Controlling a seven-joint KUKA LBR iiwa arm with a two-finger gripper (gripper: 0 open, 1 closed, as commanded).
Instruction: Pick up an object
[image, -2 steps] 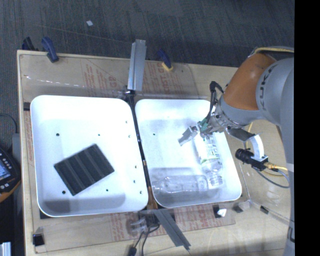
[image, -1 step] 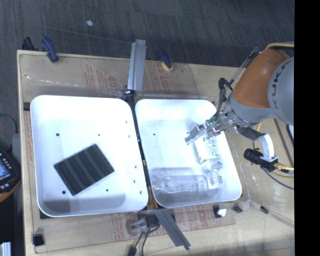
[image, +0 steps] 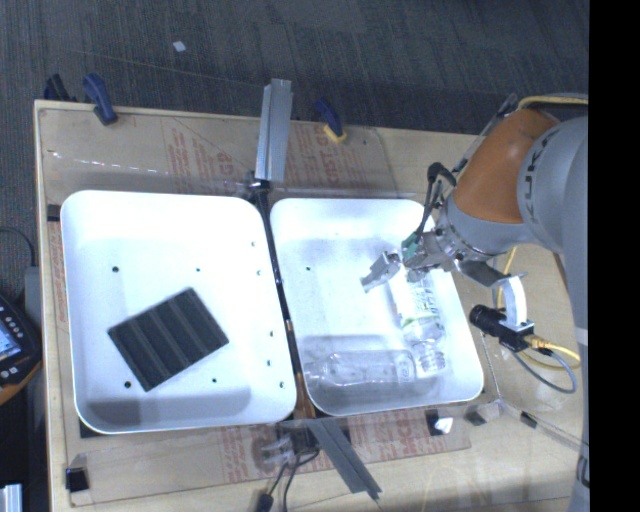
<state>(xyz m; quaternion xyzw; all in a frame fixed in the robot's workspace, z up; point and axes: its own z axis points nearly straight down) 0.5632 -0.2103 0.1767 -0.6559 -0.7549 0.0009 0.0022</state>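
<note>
The pincer (image: 385, 268) hovers over the clear bottle (image: 420, 310); whether it's parted, one cannot tell. The bottle looks light, slick and crushable, so mid-body seems the best grip.

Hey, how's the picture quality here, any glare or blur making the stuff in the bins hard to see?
Camera view: bright light washes out the left bin, though the dark ridged pad stands out sharply; in the right bin the two clear bottles blend into the white floor, edges faint; the gripper looks slightly soft; shadows are weak.
</note>
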